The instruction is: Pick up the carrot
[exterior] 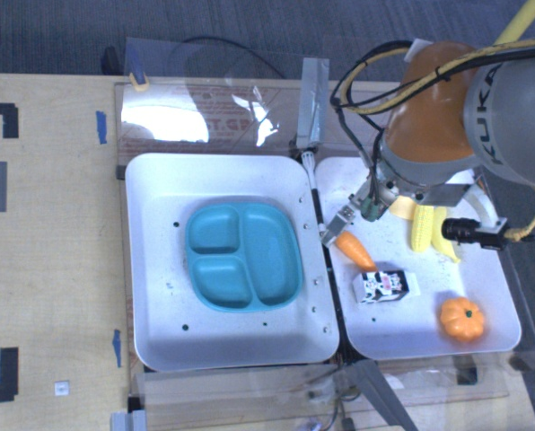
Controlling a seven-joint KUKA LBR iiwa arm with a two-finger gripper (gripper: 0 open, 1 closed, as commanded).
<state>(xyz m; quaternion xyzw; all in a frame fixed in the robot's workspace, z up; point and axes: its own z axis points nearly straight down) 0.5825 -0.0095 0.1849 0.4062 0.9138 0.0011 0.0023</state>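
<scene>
carrot at the fingertips, right bin, not lifted

gripper (339,226): two thin metal fingers point down and to the left, over the left part of the right bin, close to the wall shared with the left bin. the jaws stand narrowly parted. their tips sit at the upper left end of the carrot, touching it or just beside it; which of the two cannot be told. nothing shows between the fingers.

carrot (356,250): orange, short, tapered. it lies flat on the floor of the right bin, slanting from upper left to lower right, near the bin's left wall.

cow-patterned item (382,285): small, black and white, just beside the near right end of the carrot.

corn cob (421,227): yellow, right of the gripper, partly under the arm's wrist.

banana (448,242): yellow, just beside the corn on its right; a black fitting on the arm crosses it.

pumpkin (461,319): small, orange, green stem, in the near right corner of the right bin, well apart from the carrot.

right bin (501,277): shallow, white, holds all the items above.

arm (447,106): grey with an orange band, black and yellow cables looped over it, reaching in from the far right.

left bin (151,250): shallow, white, holds one item.

blue plate (243,253): teal, three compartments, in the middle of the left bin.
</scene>
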